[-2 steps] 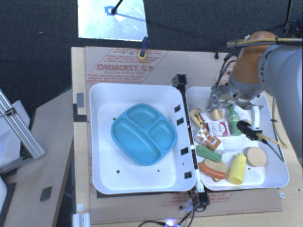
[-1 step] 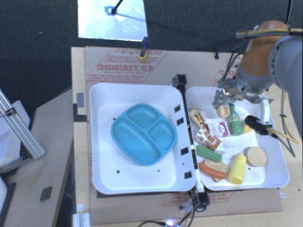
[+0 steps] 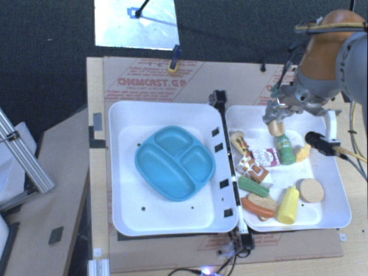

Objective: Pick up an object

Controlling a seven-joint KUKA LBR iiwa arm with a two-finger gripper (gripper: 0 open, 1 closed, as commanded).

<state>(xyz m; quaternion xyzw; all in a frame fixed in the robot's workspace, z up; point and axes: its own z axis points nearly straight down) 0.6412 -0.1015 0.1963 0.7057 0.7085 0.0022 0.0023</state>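
Note:
My gripper (image 3: 275, 117) hangs over the back of the right bin (image 3: 339, 211), right above the tan cap of a green bottle (image 3: 284, 149) that lies in the bin. The view does not reveal whether it touches the cap. Around the bottle lie a yellow corn piece (image 3: 303, 152), a pink-and-white packet (image 3: 266, 156), a red-and-white packet (image 3: 249, 167), a green stick (image 3: 253, 186), a hot dog (image 3: 259, 205), a yellow squeeze bottle (image 3: 288, 204) and a round tan disc (image 3: 311, 190).
The left bin (image 3: 123, 211) holds a blue divided plate (image 3: 174, 161). A black divider strip (image 3: 225, 154) runs between the bins. A black part on a cable (image 3: 319, 142) juts over the right bin's right side. A tan pastry piece (image 3: 237, 138) lies by the divider.

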